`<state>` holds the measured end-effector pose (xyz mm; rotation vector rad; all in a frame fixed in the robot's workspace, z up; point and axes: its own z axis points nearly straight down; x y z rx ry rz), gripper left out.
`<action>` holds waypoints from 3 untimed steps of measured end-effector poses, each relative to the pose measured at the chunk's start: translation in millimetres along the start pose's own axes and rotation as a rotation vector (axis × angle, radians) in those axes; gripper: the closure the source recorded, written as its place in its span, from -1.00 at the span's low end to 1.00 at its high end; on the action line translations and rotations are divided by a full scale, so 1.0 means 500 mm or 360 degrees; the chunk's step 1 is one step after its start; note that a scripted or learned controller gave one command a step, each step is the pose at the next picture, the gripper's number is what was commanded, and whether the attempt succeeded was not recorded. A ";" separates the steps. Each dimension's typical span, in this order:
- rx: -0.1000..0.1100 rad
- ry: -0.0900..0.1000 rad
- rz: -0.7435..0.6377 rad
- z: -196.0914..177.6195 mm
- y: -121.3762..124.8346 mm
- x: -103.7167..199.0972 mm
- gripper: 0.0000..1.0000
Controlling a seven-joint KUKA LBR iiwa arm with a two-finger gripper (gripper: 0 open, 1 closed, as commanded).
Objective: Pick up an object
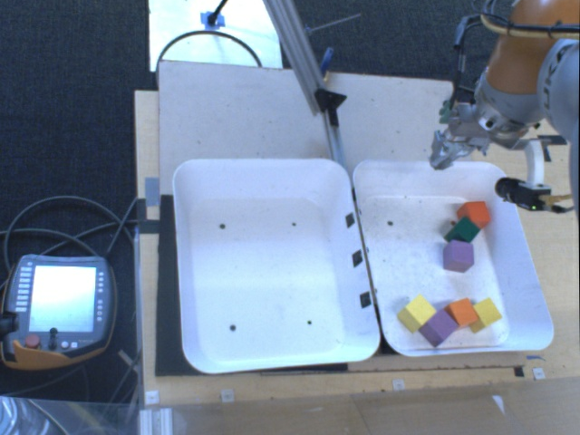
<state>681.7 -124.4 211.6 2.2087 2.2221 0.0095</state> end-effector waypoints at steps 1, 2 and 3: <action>0.0001 0.0001 -0.0001 -0.111 0.002 0.021 1.00; 0.0015 0.0005 -0.0005 -0.082 -0.035 0.122 1.00; 0.0018 0.0006 -0.0006 -0.056 -0.073 0.219 1.00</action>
